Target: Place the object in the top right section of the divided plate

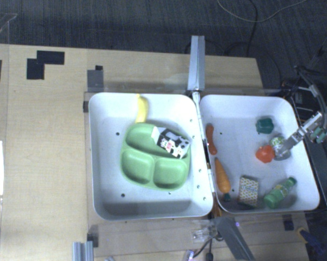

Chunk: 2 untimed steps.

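Camera view: carton with cow print lies in top right section of green divided plate, left bin. Pincer well apart at 3 o'clock, over right bin; grip state unclear.

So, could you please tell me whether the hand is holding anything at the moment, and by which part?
It cannot be told: the hand sits beside the red object.
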{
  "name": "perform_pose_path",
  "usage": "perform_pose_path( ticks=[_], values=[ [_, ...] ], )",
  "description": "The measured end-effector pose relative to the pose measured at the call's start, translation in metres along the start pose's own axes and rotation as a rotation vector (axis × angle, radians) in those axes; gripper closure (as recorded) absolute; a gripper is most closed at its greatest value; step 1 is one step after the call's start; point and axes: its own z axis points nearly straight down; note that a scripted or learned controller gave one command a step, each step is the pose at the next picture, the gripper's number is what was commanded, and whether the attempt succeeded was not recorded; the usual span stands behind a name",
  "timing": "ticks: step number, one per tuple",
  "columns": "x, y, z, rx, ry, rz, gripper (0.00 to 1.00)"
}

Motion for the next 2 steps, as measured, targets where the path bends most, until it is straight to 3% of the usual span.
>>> perform_pose_path(
  ticks=[1,2],
  values=[
    [-0.0009,0.0024,-0.0122,-0.005,-0.006,-0.005,1.0],
    [-0.0009,0.0024,-0.0121,-0.005,-0.006,-0.006,0.0]
  ],
)
